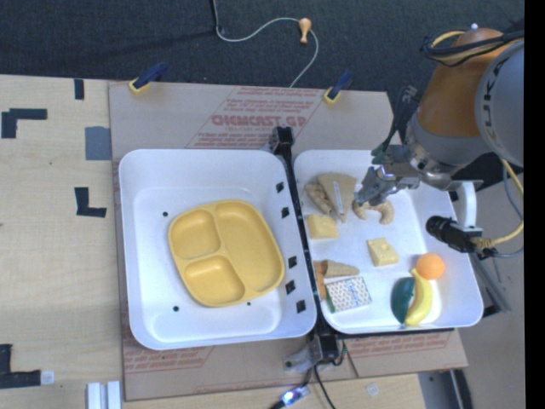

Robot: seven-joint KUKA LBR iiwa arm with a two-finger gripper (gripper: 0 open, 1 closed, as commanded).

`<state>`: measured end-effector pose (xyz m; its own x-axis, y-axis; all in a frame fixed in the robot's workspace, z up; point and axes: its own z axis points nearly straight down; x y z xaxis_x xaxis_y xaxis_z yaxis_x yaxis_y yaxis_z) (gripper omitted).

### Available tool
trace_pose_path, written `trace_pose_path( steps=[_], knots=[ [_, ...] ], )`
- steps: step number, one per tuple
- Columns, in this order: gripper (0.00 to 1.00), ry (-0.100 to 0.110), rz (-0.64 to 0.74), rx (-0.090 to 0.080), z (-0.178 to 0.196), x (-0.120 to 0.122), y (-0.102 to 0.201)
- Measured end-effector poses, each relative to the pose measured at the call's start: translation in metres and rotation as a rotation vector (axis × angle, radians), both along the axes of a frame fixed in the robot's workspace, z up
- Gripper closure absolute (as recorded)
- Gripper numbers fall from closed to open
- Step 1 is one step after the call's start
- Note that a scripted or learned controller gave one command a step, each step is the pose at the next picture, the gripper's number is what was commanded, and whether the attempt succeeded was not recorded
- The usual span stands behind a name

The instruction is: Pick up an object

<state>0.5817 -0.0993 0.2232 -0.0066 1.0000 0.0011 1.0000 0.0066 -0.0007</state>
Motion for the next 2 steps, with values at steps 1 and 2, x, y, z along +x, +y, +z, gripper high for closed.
trace_pose_path(
  steps=[1, 2],
  knots=[
    [1.0, 0.0, 0.0, 0.0, 0.0069, 0.0018, 0.0433],
    [1.0, 0.002, -0.006, -0.002, 0.0021, -0.0008, 0.0438]
  ],
)
